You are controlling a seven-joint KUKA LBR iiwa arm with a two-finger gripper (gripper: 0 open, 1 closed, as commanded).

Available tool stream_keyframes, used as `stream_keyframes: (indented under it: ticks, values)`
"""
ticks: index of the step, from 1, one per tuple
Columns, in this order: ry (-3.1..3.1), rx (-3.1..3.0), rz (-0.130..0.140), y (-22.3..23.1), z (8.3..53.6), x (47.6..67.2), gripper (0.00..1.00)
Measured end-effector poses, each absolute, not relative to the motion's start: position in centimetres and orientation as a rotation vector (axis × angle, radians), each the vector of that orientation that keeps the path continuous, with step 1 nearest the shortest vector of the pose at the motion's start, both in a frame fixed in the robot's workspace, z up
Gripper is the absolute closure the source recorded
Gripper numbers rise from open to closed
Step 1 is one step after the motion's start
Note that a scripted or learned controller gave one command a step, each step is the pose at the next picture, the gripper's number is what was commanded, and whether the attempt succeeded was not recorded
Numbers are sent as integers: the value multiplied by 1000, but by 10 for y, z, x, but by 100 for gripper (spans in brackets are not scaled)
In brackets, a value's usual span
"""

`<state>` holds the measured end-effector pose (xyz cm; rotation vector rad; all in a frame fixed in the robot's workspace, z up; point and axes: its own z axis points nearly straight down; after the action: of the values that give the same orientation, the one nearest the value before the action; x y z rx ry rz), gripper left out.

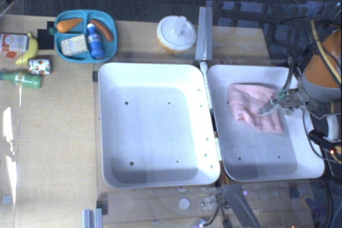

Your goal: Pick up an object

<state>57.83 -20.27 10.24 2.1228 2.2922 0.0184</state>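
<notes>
A crumpled pink cloth (253,105) lies in the right white bin (267,163), toward its far half. My gripper (269,108) comes in from the right and hangs low over the cloth's right edge, its grey fingers pointing left and down at the fabric. The arm's orange band (323,69) sits above the wrist at the right edge. I cannot make out whether any cloth is between the fingers.
The left white bin (155,125) stands beside the right one, with a metal divider (211,115) between them. On the bench at the back left are a blue sectioned plate (85,34) of toy food, a white lidded cup (177,33), a toy banana (28,49) and a green bottle (21,80).
</notes>
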Motion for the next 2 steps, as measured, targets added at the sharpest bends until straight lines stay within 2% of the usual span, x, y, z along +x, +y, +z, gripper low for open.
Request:
stream_keyframes:
  ticks: [1, 2]
  values:
    - [2451, 1943, 8, -188, 92, 582, 0]
    - [2574, 1772, 11, -186, 92, 569, 0]
